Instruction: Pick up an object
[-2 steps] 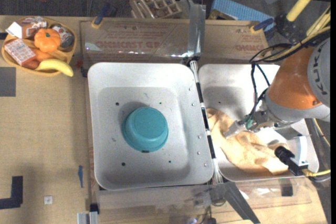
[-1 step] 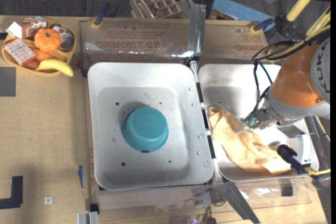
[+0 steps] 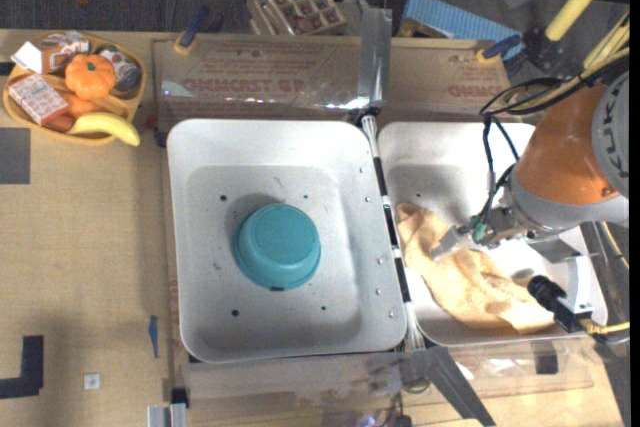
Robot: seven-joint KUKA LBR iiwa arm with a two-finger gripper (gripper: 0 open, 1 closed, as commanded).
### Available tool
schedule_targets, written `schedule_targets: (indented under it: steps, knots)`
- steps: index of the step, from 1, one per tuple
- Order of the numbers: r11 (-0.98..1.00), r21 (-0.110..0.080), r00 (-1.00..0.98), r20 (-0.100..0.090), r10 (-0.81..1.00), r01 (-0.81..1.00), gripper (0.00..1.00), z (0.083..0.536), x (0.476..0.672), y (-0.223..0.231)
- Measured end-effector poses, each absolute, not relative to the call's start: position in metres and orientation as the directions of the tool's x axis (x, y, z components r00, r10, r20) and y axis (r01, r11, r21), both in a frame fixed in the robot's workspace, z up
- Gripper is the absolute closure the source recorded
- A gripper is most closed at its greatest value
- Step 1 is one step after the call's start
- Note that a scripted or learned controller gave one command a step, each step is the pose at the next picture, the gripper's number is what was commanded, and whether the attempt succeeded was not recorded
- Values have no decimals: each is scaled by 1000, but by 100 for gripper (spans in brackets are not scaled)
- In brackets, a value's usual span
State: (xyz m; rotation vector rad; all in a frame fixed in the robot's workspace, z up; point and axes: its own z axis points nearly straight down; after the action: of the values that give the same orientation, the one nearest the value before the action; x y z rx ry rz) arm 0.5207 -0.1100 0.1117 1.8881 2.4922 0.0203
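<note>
A tan cloth lies crumpled in the right bin with the end effector low over its upper part, grip state impossible to tell, while a teal bowl sits upside down in the left bin on the worktop.

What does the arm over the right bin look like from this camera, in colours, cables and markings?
The arm is grey with a broad orange band above the wrist, and part of a black letter shows on its grey casing. Black cables loop along its near side down toward the gripper, which is small, metallic grey, with a greenish spot at its base.
</note>
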Motion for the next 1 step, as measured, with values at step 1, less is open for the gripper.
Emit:
schedule_targets:
  steps: [1]
  knots:
    - [318,15,-318,-5,948,948,0,91,507,-108]
